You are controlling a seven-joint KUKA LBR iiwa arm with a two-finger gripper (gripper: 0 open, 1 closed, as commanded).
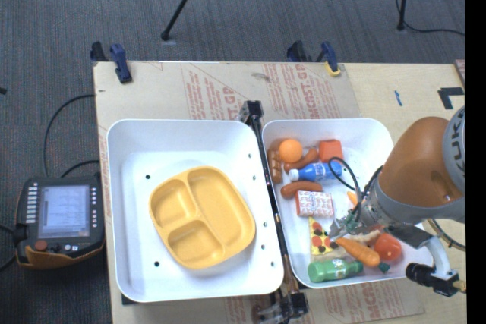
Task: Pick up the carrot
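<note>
The carrot [360, 252], orange and tapered, lies flat in the near part of the right bin [380, 129], between a green bottle [334, 269] and a red tomato [388, 247]. My gripper [348, 226] hangs low just above and to the left of the carrot's thick end, under the grey wrist and orange band [421, 163] of the arm. The wrist hides the gripper's tip, and whether it touches the carrot cannot be made out.
The right bin also holds an orange ball [288, 150], an orange block [330, 150], a blue-and-white bottle [314, 171], a sausage [300, 190], a checked box [314, 202] and a pizza slice [319, 237]. A yellow divided plate [201, 216] lies in the left bin [118, 163].
</note>
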